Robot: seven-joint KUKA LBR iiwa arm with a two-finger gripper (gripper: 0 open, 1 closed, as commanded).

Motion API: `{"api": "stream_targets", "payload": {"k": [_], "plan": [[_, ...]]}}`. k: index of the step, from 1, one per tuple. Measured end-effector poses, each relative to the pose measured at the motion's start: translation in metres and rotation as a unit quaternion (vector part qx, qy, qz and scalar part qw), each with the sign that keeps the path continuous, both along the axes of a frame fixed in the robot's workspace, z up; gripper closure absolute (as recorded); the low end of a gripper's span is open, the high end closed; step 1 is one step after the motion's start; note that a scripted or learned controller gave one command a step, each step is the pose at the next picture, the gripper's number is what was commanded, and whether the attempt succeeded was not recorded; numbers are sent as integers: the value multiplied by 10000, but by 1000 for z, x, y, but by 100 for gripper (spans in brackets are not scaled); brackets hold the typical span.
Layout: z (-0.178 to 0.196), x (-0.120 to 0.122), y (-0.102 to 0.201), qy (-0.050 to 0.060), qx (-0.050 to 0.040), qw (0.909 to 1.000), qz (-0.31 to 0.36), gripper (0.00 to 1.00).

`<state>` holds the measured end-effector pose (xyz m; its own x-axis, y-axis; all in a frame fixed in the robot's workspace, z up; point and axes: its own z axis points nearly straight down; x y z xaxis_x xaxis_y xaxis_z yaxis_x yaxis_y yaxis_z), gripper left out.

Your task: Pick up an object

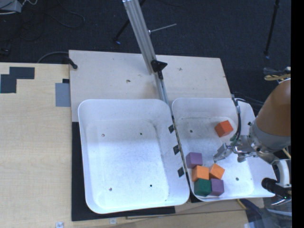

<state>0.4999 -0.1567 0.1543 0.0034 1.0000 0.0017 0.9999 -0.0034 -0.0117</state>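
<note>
So the gripper (225, 151) was hanging low over the right bin (209, 107), fingers apart with nothing between them. An orange cube (223, 128) sat on its own just beyond it. Nearer, a cluster sat together: purple cube (194, 159), two orange ones, a green cube (203, 187) and another purple.

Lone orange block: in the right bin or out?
In. The lone orange block lies on the right bin floor, apart from the hand.
</note>
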Motion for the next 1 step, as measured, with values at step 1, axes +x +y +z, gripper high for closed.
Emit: {"api": "stream_targets", "payload": {"k": [1], "plan": [[-66,91,6,-67,-13,10000,28,0]]}}
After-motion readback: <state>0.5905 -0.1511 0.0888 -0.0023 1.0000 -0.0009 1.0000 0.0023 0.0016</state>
